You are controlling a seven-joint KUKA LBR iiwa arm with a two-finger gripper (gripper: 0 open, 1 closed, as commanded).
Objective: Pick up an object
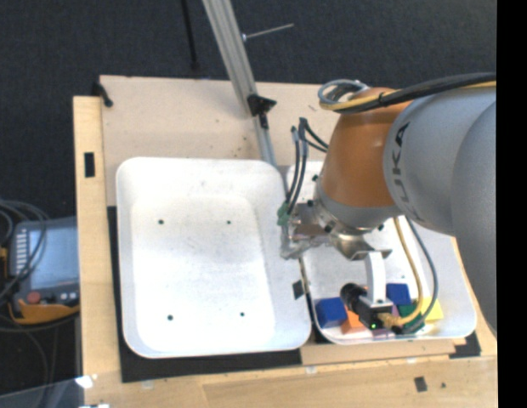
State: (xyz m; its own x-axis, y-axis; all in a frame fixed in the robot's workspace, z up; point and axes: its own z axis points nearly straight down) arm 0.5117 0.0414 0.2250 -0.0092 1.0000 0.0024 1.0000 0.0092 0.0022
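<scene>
My gripper (338,243) hangs under the orange-banded wrist over the right bin (455,308), mostly covered by the arm. Small objects crowd that bin's front end: a blue block (331,311), an orange piece (359,320) beside it, a second blue block (398,294), a green and yellow piece (419,316) and a small purple item (382,334). They lie just in front of and below the gripper. Nothing shows between the gripper and any of them. The arm hides the back part of the right bin.
The left bin (132,228) sits beside the right one, sharing a raised rim (291,300). A slanted metal rail (234,49) rises behind the bins. A screen unit with cables (42,266) sits off the bench's left edge.
</scene>
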